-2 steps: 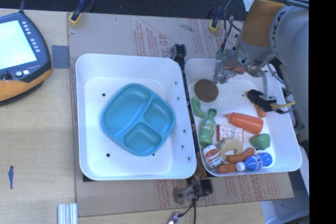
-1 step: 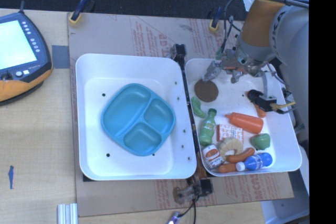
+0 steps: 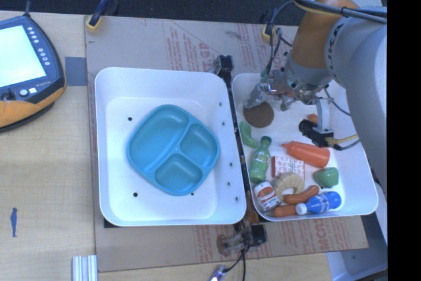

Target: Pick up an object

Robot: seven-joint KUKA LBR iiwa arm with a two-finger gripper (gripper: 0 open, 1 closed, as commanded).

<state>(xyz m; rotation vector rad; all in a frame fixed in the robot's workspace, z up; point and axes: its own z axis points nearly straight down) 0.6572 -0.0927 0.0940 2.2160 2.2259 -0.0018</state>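
The end effector [image 3: 284,90] hangs low over the far end of the right bin [image 3: 368,202], at the bottom of the grey arm with its orange band, and whether it is wide or narrow I cannot tell, since the wrist and cables cover it from above. No particular object is named, so the likeliest target is the nearest one: a round brown disc [image 3: 258,115] lying flat just to the near-left of the end effector, close to it and apart from the crowd. Being round, it has no long axis to line up with. The other objects lie further toward the near end of the same bin: a green bottle [image 3: 260,159] with its long axis running roughly along the bin, an orange carrot [image 3: 307,153] lying crosswise, a green pepper [image 3: 326,176], sausages [image 3: 299,196] and a blue-capped bottle [image 3: 320,203] packed tightly together. The left bin [image 3: 112,85] holds a blue divided plate [image 3: 173,149], well apart from the end effector. The coming move, as I judge it, is a short shift toward the disc.
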